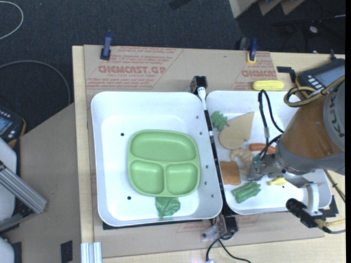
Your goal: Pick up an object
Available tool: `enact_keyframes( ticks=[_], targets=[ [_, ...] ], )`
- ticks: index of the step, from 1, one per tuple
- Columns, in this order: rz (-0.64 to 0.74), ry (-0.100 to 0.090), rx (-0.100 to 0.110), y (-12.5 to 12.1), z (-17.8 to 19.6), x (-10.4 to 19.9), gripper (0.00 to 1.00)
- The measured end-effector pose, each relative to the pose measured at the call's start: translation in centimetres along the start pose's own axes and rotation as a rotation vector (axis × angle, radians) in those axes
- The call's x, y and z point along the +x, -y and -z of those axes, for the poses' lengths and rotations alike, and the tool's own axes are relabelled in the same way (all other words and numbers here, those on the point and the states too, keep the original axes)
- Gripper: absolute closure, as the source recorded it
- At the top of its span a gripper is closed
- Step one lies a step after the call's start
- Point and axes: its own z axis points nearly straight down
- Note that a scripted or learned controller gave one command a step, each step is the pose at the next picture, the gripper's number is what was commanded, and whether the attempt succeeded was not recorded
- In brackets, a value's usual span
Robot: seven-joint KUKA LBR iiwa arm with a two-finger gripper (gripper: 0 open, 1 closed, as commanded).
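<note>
toy food pieces (237, 147) lie scattered in the right bin (307, 201); the hand (256, 169) hangs low among them, its grip impossible to tell.

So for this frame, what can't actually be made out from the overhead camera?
- Two-finger gripper: whether anything sits between its tips is hidden by the grey arm's wrist above it.
- Small yellow piece in the right white bin: partly covered by the arm, shape unclear.
- Orange stick-shaped item: its right end runs under the cables.
- Crumpled green leaf toy below the green divided plate: detail too blurred.
</note>
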Motion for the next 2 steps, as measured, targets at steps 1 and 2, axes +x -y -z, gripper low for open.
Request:
enact_keyframes(
  ticks=[1,2],
  targets=[
    [0.003,-0.003,0.002,0.0,0.0,1.8,1.0],
    [-0.003,0.002,-0.001,0.0,0.0,-2.9,1.0]
  ],
)
